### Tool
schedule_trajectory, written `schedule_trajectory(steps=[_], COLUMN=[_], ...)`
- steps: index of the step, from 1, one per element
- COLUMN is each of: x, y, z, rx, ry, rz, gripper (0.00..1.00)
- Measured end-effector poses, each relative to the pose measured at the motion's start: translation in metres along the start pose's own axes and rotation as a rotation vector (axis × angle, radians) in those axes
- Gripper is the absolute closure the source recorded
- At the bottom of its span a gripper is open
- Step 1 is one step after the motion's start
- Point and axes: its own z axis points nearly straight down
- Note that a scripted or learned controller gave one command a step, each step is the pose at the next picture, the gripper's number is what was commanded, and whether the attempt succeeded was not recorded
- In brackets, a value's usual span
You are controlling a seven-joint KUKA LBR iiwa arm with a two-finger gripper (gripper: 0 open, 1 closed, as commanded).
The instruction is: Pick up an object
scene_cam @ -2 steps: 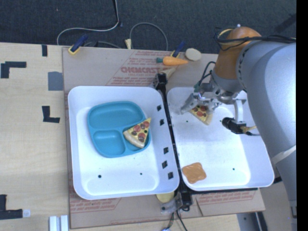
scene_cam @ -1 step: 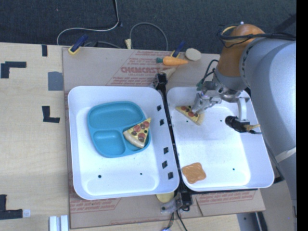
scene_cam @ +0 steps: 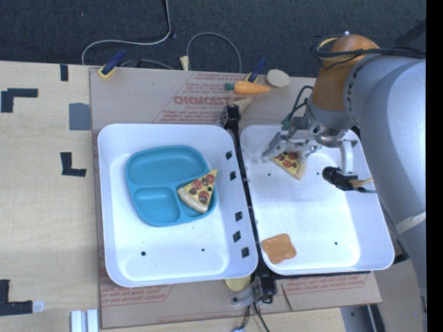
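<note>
Lying in the upper part of the right white bin (scene_cam: pixel 360 244), a small triangular pizza-slice toy (scene_cam: pixel 289 162) with red toppings is shown directly beneath the two-finger gripper (scene_cam: pixel 291 146) of the grey arm (scene_cam: pixel 387 116). Whether the slice is pinched between the fingers cannot be told, and their spread is not discernible. A flat orange-brown toast-like piece (scene_cam: pixel 278 248) is seen near the same bin's lower left corner. In the left white bin (scene_cam: pixel 114 247), a blue divided plastic plate (scene_cam: pixel 156 185) is placed, with a second pizza-slice toy (scene_cam: pixel 199 191) resting on its right edge. An orange carrot-shaped toy (scene_cam: pixel 250 87) is seen on the cardboard behind the bins.
</note>
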Motion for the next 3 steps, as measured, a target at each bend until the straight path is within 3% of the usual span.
schedule_trajectory(steps=[1,2,3], x=[0.005,0.004,0.006], y=[0.001,0.000,0.001], z=[0.010,-0.001,-0.001], rx=[-0.009,-0.005,-0.008], ry=[-0.006,-0.006,-0.004], rz=[0.004,0.002,0.000], gripper=[0.00,1.00,0.00])
